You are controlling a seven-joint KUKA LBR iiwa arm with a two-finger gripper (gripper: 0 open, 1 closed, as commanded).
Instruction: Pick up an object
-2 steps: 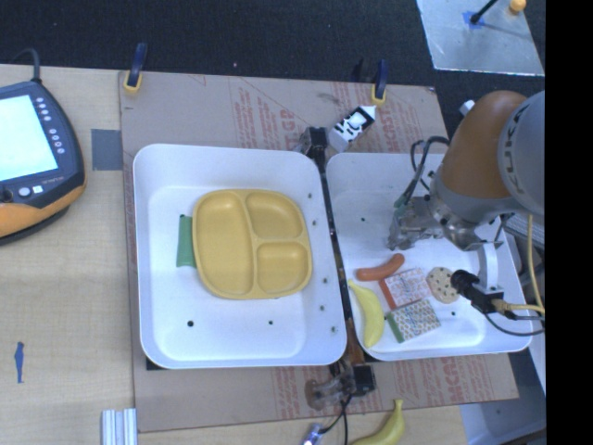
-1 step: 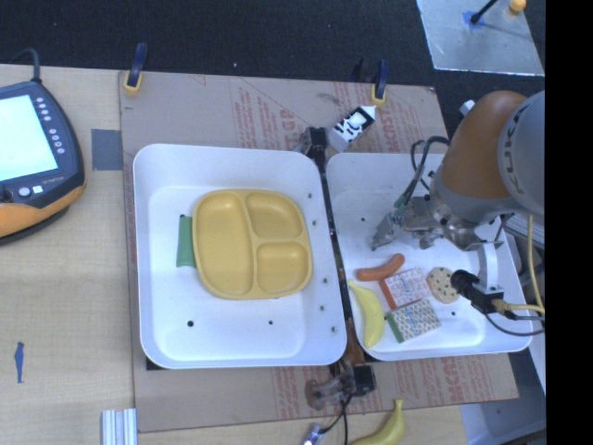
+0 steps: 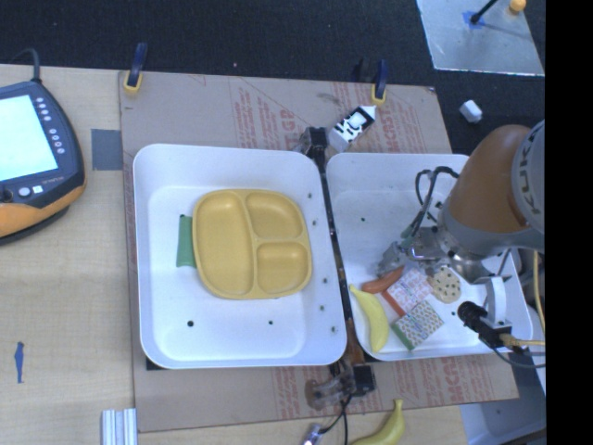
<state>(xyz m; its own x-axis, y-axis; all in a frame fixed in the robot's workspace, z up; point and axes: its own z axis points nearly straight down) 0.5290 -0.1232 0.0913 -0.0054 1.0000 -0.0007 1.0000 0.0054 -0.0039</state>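
gripper low in right bin, just above cookie and carrot; finger state cannot tell. advise centring on one item before closing.

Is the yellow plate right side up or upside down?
Right side up. The yellow plate shows its three hollow sections facing up, lying flat in the left bin.

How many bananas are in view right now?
2. One banana lies in the right bin, at its front left by the divider. The other banana lies outside the bins on the bench, at the picture's bottom edge. The arm may hide more.
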